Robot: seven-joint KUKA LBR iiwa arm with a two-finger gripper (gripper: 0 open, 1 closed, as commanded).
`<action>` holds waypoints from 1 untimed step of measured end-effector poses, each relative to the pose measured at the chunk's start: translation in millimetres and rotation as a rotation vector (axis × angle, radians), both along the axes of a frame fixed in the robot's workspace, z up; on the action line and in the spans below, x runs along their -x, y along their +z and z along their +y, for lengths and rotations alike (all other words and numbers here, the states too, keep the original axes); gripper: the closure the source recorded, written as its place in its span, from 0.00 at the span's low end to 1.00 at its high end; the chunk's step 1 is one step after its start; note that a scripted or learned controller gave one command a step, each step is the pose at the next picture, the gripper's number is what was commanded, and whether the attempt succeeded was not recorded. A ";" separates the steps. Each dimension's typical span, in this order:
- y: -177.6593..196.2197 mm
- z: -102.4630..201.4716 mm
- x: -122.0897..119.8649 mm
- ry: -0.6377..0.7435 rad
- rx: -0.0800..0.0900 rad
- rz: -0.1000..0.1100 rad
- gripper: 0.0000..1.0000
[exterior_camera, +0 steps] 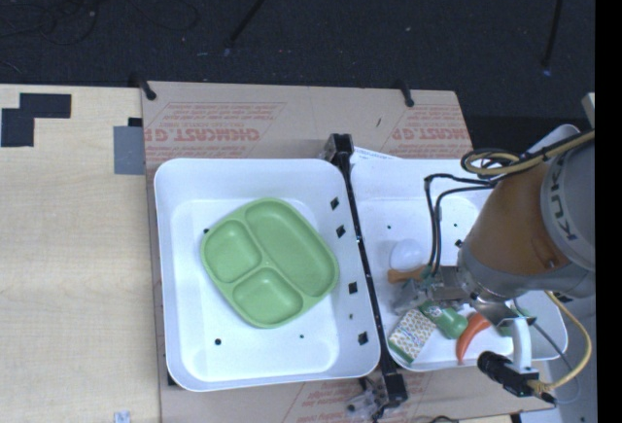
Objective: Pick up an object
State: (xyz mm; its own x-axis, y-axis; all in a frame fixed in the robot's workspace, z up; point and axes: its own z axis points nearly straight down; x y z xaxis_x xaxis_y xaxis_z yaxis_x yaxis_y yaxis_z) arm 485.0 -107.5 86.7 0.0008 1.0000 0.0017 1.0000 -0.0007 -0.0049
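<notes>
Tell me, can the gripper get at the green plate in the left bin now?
Probably yes. The plate lies alone and uncovered in the left bin; the arm is over the right bin and must cross the divider.

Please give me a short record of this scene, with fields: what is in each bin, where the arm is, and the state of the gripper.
left bin: one green divided plate, lying flat
right bin: a pile of small objects near the front, among them an orange piece and a green one
arm: reaches in from the right, over the right bin
gripper: low over the pile; open or shut cannot be told
</notes>
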 end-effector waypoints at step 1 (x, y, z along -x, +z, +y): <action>11.1 -2.5 -0.3 -0.008 0.002 -0.002 1.00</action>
State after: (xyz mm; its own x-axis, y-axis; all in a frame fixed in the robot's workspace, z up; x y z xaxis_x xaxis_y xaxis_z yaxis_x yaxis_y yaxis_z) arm 485.3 -110.0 97.8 0.0088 1.0000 -0.0001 1.0000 -0.0088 -0.0031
